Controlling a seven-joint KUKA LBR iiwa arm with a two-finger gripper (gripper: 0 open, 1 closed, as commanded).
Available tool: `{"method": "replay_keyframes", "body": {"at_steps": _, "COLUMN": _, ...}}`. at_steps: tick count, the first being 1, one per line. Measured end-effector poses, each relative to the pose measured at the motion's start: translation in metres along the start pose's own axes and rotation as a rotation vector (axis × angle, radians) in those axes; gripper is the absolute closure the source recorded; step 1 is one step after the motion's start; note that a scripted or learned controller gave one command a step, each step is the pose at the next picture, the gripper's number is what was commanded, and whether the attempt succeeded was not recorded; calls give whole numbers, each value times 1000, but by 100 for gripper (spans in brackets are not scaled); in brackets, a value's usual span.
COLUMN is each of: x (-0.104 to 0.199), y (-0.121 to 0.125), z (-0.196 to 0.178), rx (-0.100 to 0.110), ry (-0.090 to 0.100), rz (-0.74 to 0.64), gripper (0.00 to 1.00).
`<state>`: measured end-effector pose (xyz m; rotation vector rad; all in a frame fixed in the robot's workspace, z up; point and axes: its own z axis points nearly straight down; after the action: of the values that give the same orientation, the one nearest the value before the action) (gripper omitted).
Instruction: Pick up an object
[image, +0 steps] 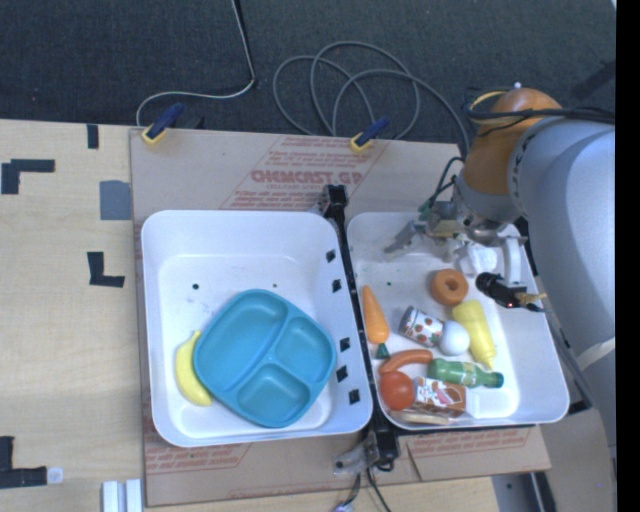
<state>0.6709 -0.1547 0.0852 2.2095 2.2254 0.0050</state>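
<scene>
In the right bin (548, 398), toy foods are heaped near the front — tomato (396, 390), green bottle (462, 375), egg (455, 339), carrot (374, 316), doughnut (449, 286). Farther back the gripper (440, 228) is seen above bare floor, its state not discernible.

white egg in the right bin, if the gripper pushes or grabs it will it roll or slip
The white egg looks smooth and rounded, so it would probably slip from a loose pinch. It lies close between the small can and the yellow corn, which may stop it rolling far. As one of a set of toy foods, it is likely light.
</scene>
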Motion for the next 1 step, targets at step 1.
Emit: {"method": "replay_keyframes", "body": {"at_steps": 1, "x": -11, "y": -63, "z": -2, "rx": 0, "ry": -1, "rz": 6, "gripper": 0}}
